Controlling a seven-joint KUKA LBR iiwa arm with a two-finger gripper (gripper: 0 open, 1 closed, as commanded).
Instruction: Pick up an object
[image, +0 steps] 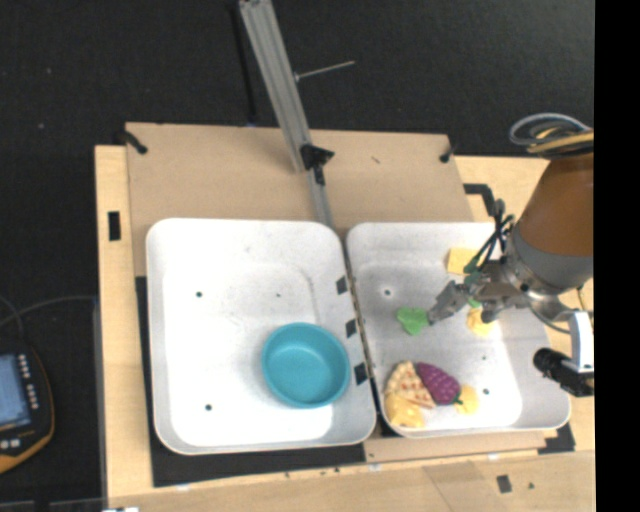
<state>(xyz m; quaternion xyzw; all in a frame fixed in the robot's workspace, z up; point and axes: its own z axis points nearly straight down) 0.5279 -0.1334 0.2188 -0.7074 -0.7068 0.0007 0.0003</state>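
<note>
My gripper (452, 307) hangs low over the middle of the right bin (500, 410), reaching in from the right. Its tip is right beside a small green object (411, 321), at that object's right edge. A pale yellow block (461, 261) lies just behind the gripper, and another yellow piece (484, 321) shows partly under it. Near the bin's front edge a purple object (437, 381) rests against a yellow waffle-patterned piece (404, 393), with a small yellow bit (468, 400) to their right. The arm's body hides the bin's right side.
A blue bowl (303, 364) sits in the left bin (200, 260), near its front right corner. A grey pole (285, 95) rises slantwise from the back, meeting the bench where the two bins join. A black bracket (556, 368) sticks out at the right bin's front right.
</note>
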